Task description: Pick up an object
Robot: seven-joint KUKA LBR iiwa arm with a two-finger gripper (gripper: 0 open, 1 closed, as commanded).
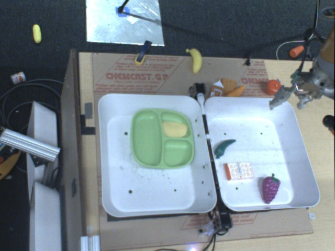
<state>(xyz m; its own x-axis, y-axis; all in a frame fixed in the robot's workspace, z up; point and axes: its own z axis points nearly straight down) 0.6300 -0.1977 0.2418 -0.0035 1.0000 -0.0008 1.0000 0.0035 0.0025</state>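
At the right edge of the frame the tool (291, 95) hangs above the upper right corner of the right bin (293, 140), its two fingers spread wide with nothing between them, a stance that suits a descent onto something below. The candidates for picking lie in that bin's lower half: a dark green pepper (224, 147) near the divider, an orange-and-white block (238, 170) just below it, and a bunch of purple grapes (270, 187) toward the lower right corner. All three sit apart from one another and clear of the walls, which should leave room for fingers on either side. The left bin (118, 192) holds a green divided plate (161, 138) with a yellow piece (175, 127) resting in its upper right compartment. Beyond the bins, on the surface (172, 69), lie a banana (195, 59) and a tomato (272, 86), seemingly outside the working area.
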